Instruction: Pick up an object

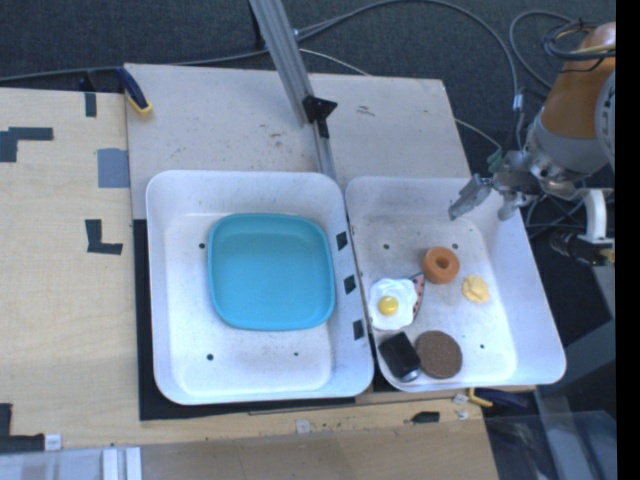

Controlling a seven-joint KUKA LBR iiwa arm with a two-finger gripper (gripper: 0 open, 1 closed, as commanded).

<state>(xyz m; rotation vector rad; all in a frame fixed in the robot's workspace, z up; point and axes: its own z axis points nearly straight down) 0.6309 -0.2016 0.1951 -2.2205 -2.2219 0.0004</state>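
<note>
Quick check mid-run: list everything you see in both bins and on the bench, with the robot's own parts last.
plate: 1, light blue, flat in the left bin
doughnut: 1, orange-brown, middle of the right bin
yellow piece: 1, yellow, right of the doughnut
fried egg: 1, white with yellow yolk, near the right bin's left wall
round disc: 1, brown, right bin, front
black block: 1, black, beside the disc
clamp: 1, blue and yellow, bench's far left corner
end effector: 1, grey, over the right bin's far right corner, nothing between its fingers
</note>
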